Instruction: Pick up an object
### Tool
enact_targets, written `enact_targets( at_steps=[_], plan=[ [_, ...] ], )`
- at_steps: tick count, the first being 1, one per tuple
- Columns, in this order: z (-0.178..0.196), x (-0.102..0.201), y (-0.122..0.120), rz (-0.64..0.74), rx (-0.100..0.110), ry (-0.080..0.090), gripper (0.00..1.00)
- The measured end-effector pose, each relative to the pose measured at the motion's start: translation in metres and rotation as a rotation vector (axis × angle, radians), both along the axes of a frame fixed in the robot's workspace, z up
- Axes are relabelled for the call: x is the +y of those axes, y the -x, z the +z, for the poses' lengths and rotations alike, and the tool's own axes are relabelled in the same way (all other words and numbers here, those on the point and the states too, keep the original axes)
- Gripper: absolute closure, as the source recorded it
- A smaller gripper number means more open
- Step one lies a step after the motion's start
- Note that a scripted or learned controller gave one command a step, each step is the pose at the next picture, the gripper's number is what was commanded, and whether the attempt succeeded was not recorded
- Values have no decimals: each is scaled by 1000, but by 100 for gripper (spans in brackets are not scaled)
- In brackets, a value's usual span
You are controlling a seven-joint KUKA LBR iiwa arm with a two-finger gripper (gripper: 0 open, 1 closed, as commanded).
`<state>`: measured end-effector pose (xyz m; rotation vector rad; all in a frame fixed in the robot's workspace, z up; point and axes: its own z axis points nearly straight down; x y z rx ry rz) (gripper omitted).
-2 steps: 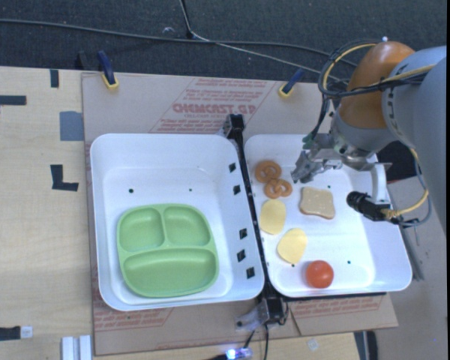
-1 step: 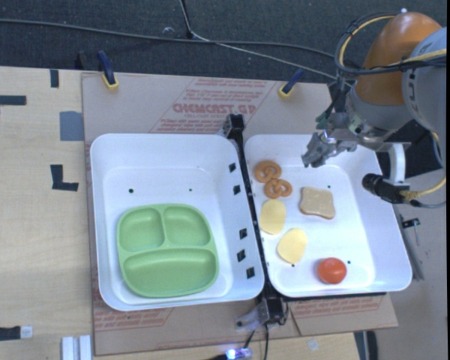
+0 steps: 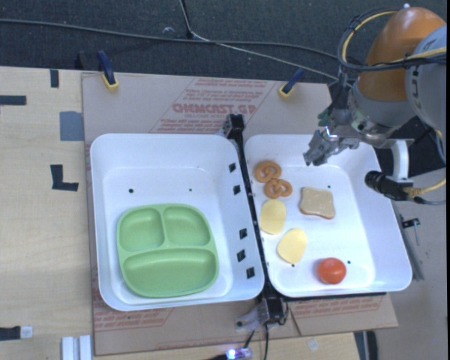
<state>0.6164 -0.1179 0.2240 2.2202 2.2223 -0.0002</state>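
Note:
The right bin (image 3: pixel 375 231) holds two brown pretzels (image 3: pixel 268 172) (image 3: pixel 278 188), a slice of toast (image 3: pixel 317 202), two pale yellow pieces (image 3: pixel 272 217) (image 3: pixel 292 245) and a red tomato (image 3: pixel 331 271). My gripper (image 3: pixel 317 154) hangs over the bin's far part, above and slightly right of the toast, to the right of the pretzels. Nothing shows between its dark fingers.
The left bin (image 3: pixel 105 163) bears a green divided plate (image 3: pixel 166 249). A black divider with clips (image 3: pixel 244 201) runs between the bins. Blue-and-yellow clamps (image 3: pixel 107 72) (image 3: pixel 289 87) hold the cardboard base at the back. Cables cross the dark floor behind.

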Motion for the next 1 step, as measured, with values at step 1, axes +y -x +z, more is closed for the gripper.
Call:
enact_targets(
  at_steps=[1],
  plan=[
    [-7, 43, 14, 3, 3, -1, 100]
  ],
)
